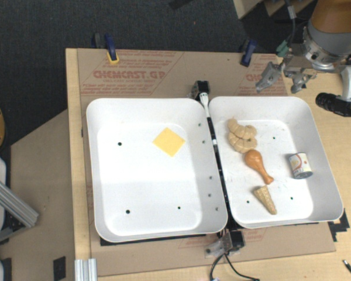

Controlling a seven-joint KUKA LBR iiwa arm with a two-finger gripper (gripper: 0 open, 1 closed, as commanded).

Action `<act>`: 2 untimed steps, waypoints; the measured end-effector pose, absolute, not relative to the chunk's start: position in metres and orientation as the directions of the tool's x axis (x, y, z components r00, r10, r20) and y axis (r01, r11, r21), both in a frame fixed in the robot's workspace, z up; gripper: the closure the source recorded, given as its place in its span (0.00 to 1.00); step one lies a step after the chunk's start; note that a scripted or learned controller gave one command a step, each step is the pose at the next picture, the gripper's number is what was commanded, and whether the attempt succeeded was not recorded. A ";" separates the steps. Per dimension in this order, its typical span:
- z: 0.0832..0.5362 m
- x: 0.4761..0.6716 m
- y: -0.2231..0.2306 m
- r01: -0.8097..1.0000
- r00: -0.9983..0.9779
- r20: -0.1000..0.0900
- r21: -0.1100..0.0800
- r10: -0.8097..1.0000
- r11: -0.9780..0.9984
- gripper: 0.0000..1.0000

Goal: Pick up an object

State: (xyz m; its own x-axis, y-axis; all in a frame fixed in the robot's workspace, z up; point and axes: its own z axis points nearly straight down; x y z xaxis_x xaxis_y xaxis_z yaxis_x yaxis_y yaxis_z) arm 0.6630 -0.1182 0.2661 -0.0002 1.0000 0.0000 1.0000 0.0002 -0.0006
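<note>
Camera view shows the tool hovering above the bench, just beyond the far rim of the right bin, its fingers spread apart with nothing between them. That bin holds a lumpy beige pastry, a toy drumstick, a small cone and a little can. A yellow square lies in the left bin.

A robotics lab or test bench was shown. Two white bins were set on a cardboard-covered board, fastened by blue clamps at twelve o'clock. Aluminium framing was seen at eight o'clock, loose cables at six.
</note>
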 end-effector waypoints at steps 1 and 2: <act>0.131 0.538 -0.110 1.000 0.004 0.006 -0.023 1.000 -0.004 0.00; 0.081 0.557 -0.099 1.000 -0.001 0.002 -0.005 1.000 0.001 0.00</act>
State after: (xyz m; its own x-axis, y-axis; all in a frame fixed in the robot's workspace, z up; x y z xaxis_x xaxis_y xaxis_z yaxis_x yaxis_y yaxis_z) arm 0.5572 -0.0986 0.0814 -0.0007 1.0000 0.0021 1.0000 0.0007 -0.0055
